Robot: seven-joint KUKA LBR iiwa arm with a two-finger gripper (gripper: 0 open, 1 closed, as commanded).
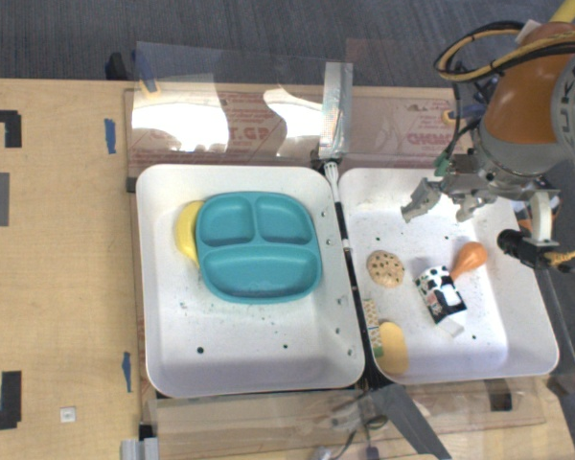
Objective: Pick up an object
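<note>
A wooden bench [57, 286] on grey carpet bears two white bins; the left bin [172, 343] holds a teal divided plate [257, 245]. Above the right bin [517, 338], the gripper [439, 202] is seen spread, with nothing between its fingers. Below it lie an orange carrot-like toy [469, 257], a black-and-white block [440, 292], a cookie [385, 268] and a yellow piece [393, 343]. A descent from here could be misaligned, so that the fingers close on nothing or the toy is nudged aside.

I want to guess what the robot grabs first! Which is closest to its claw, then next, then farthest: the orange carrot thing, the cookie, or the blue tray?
From the gripper, in the camera view:
1. Orange carrot-shaped toy, right bin, just below the gripper.
2. Cookie, right bin, lower left of it.
3. Teal divided tray, in the left bin.
</note>
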